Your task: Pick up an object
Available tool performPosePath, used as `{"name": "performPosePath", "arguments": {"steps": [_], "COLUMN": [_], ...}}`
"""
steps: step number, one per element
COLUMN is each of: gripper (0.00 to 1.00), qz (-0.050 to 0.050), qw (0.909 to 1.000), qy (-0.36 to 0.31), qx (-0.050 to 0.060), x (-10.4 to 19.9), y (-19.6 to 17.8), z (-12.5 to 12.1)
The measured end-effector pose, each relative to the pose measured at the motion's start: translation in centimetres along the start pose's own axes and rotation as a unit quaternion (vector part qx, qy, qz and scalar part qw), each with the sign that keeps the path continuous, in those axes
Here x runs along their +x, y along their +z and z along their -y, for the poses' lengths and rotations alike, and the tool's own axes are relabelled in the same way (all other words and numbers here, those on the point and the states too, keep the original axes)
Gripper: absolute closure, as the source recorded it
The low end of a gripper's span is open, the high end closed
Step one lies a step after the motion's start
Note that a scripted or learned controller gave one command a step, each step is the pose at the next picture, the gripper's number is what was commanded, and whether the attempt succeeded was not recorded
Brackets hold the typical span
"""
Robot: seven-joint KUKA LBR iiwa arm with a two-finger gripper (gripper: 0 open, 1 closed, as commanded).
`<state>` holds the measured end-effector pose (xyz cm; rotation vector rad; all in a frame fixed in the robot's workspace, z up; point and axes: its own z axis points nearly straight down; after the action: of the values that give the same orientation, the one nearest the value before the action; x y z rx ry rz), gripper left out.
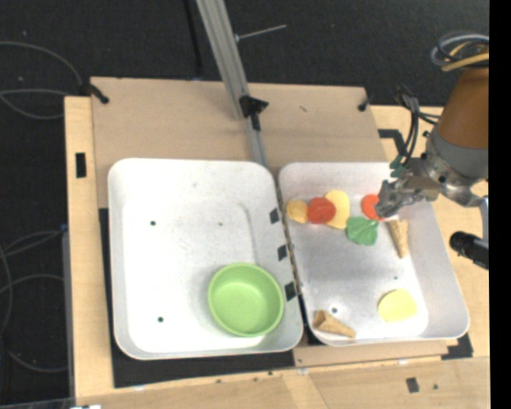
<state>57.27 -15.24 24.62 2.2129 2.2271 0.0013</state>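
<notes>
Camera view: right bin (430, 301), smooth white plastic, holds small toy foods. Gripper (390, 201) low over upper-right cluster; opening can't be told. Round red piece (370, 206) touching gripper tip, green lump (363, 231) just below, ridged tan cone (399, 237) beside. Left bin (153, 228): glossy green bowl (245, 300).

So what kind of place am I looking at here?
Probably a robotics lab bench: a robot arm reaches over two white bins holding toy food, with loose cables on the dark floor.
</notes>
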Motion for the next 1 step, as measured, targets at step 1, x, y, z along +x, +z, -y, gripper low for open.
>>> {"name": "performPosePath", "arguments": {"steps": [1], "gripper": [1.0], "qz": [0.0], "qw": [1.0], "qy": [0.0], "qx": [0.001], "x": [5.26], "y": [0.89], "z": [-0.63]}}
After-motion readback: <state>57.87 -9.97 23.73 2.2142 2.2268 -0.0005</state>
